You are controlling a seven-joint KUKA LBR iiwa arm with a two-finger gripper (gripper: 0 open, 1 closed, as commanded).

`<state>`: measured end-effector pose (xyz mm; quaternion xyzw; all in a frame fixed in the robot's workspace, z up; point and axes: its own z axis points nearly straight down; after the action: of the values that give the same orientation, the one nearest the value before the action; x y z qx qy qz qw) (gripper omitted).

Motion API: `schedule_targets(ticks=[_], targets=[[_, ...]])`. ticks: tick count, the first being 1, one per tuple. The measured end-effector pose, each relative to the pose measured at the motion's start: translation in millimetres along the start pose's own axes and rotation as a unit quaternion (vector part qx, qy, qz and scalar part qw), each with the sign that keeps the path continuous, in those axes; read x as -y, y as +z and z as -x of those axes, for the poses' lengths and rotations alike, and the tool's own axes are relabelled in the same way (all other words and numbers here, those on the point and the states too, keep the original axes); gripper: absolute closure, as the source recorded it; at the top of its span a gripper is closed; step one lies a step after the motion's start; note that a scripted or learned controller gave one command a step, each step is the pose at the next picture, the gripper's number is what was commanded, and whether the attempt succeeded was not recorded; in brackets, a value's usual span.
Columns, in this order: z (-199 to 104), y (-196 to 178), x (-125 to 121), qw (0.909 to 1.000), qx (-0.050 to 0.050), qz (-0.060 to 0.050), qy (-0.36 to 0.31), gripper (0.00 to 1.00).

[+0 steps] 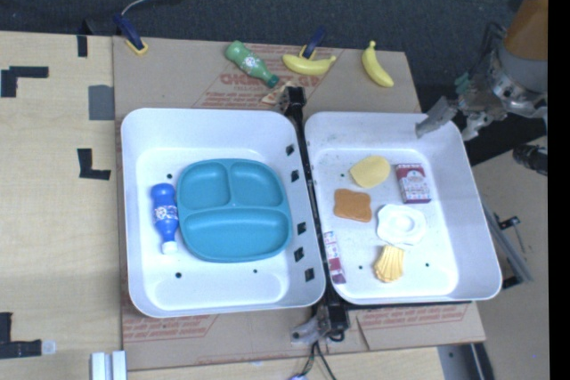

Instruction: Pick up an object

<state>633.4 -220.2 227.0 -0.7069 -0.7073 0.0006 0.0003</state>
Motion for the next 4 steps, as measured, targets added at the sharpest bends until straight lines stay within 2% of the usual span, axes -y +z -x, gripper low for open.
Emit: schedule_targets(ticks=[1, 2, 3, 4], targets=[[2.9, 131.6, 10.5, 1.0000, 0.000, 0.000, 0.000, 0.00], [-22.6, 139.8, -21.7, 1.0000, 0.001, 0.003, -0.001, 0.00], [-21.8, 139.5, 10.1, 1.0000, 0.001, 0.004, 0.000, 0.00], [-103.0, 141.1, -34.5, 1.0000, -0.001, 0.002, -0.001, 0.00]])
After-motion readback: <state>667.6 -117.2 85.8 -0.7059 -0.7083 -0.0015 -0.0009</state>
